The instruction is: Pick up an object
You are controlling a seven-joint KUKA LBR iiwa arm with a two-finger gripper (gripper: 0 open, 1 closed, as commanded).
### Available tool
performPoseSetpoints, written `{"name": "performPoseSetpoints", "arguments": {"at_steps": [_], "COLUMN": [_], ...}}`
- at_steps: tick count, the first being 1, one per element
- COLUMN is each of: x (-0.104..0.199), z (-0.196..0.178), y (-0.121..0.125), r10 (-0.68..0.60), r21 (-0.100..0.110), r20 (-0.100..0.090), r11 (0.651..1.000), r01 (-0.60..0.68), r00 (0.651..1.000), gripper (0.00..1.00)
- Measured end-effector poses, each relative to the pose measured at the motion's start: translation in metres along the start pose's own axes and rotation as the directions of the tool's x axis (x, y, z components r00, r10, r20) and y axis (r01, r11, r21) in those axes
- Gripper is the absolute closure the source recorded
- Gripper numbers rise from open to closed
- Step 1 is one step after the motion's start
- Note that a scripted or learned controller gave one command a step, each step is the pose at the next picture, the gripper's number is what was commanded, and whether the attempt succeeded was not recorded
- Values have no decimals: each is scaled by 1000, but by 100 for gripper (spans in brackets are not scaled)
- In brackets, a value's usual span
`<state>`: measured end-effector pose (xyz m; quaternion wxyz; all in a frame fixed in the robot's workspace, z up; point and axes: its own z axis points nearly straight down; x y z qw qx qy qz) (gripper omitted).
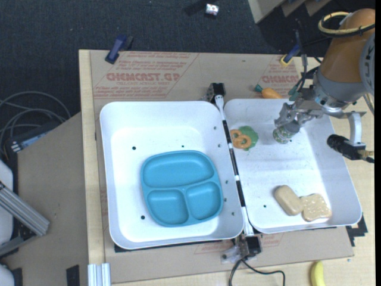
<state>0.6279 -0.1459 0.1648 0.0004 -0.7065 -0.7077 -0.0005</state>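
Two white bins side by side on the counter (89, 159). In the left bin (119, 124), a blue divided tray (181, 186). In the right bin (333, 183): a green piece with an orange ring (243, 138) close to the dividing wall, and a tan bread-like piece (288, 199) touching a cracker-like square (315, 207) near the front rim. Claw (284, 133) low over the right bin's far part (finger spread impossible to tell), well apart from all three pieces, nothing seen in its grip.
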Motion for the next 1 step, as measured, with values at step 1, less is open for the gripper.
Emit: {"name": "performPoseSetpoints", "arguments": {"at_steps": [1], "x": [66], "z": [-58], "y": [-25], "r10": [0], "r21": [-1], "r20": [0], "r11": [1000], "r01": [0], "r00": [1000], "gripper": [100]}}
